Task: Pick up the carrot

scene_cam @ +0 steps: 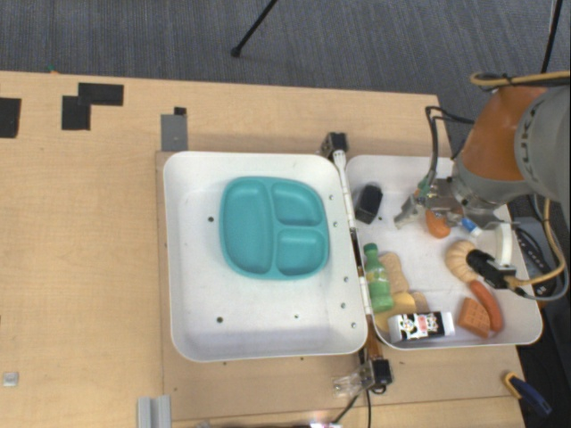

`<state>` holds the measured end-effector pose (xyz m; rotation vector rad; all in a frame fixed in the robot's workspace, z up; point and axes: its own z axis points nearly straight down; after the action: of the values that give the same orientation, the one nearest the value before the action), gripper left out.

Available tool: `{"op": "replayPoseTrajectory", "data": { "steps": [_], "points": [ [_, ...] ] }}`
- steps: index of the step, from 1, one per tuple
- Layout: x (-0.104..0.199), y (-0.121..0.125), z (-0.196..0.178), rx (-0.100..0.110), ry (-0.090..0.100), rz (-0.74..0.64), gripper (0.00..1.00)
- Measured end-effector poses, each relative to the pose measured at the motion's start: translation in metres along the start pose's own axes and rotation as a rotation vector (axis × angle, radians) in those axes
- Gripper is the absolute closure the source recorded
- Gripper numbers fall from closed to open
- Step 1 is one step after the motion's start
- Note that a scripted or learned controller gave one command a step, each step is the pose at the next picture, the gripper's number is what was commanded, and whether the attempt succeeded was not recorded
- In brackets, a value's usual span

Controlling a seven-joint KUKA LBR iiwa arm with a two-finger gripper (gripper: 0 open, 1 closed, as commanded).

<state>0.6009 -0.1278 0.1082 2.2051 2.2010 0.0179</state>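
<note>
Carrot (437,224): small orange piece in the right bin (535,328), directly under the fingers (434,205), touching or nearly so. Long axis not readable; upper part is covered by the wrist. How far the fingers are spread cannot be told, nor whether anything is held. Near, on the desk side: bread roll (461,259), sausage (487,298). Beyond: black block (368,202), green bottle (378,279).

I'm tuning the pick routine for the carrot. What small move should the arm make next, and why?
Probably a short, straight lift. The gripper sits low in the right bin, right at the carrot. Whether the carrot is gripped is unclear, so a small rise would show it.
</note>
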Motion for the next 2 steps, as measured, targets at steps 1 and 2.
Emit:
{"op": "replayPoseTrajectory", "data": {
  "steps": [1,2],
  "points": [
    [-0.034,0.005,0.023,0.026,0.012,0.150,0.00],
    [-0.065,-0.038,0.022,0.026,0.008,0.718,0.00]
  ]
}}
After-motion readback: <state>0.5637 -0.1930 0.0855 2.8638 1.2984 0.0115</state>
